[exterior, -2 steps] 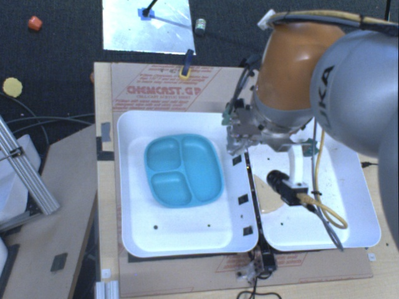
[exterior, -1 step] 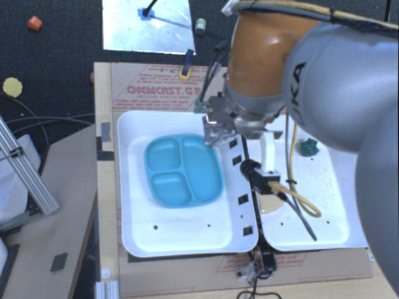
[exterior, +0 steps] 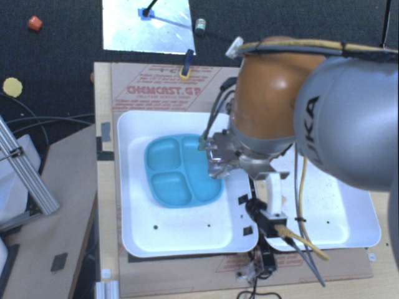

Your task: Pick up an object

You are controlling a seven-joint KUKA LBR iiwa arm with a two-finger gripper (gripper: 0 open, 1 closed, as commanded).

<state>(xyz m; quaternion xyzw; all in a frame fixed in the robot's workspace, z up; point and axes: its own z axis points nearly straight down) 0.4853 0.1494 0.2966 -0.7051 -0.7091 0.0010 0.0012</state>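
A light blue divided plate (exterior: 177,170) with three compartments lies flat in the left white bin (exterior: 181,238), toward its back right. My gripper (exterior: 216,159) hangs low over the plate's right rim, close to the wall between the two bins. The big grey and orange wrist above hides the gripper's tip and the plate's right edge, so contact with the plate cannot be made out.
The right white bin (exterior: 349,226) is largely hidden under the arm. Both bins rest on a cardboard sheet (exterior: 162,89). A shiny square panel (exterior: 146,17) lies behind them, and aluminium rails (exterior: 25,173) stand at the left.
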